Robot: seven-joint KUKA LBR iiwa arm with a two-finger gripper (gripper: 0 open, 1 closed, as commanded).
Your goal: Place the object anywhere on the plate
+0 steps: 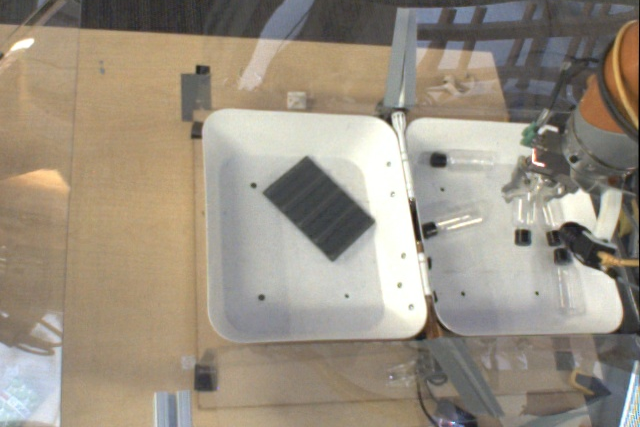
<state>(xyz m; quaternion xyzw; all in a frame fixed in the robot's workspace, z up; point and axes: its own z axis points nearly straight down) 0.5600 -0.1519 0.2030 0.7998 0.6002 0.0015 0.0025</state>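
A dark grey ribbed plate point(318, 208) lies flat and turned at an angle in the middle of the left bin point(230, 305). Several clear tubes with black caps lie in the right bin point(480, 315): one tube point(462, 158) near the back, another tube point(455, 223) close to the divider, and a third tube point(522, 220) directly beneath the gripper. My gripper point(534, 190) hangs over the right part of the right bin, just above that third tube. Whether it touches the tube is unclear.
Another clear tube point(565, 283) lies near the right bin's right wall. The raised rim point(408, 215) between the two bins runs front to back. A grey metal post point(400, 55) stands behind the bins, and small black brackets point(200, 95) sit on the wooden bench.
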